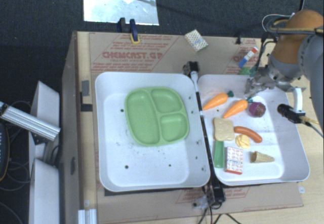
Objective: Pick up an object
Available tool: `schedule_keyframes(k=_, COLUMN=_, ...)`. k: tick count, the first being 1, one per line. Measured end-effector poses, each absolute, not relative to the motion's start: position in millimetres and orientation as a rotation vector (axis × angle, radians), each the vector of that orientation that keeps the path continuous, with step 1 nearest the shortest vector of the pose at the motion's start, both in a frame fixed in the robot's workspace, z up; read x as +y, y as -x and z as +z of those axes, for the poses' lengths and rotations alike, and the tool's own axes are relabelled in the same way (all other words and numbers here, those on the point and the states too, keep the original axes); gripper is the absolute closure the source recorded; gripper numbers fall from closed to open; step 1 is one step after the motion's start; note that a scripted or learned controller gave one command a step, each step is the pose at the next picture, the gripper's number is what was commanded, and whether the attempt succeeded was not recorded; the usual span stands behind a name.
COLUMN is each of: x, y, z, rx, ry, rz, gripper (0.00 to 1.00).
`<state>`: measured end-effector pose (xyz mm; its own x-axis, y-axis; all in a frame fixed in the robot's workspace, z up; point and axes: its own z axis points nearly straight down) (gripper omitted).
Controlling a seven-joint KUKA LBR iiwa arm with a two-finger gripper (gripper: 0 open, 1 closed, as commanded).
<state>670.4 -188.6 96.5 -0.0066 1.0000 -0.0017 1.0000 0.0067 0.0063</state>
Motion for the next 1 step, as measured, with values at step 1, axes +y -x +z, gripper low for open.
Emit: schedule_keyframes(k=1, x=-188.6, y=-670.4, z=96.4, rx=2.225, ry=-2.210, rz=0.005, gripper=0.00)
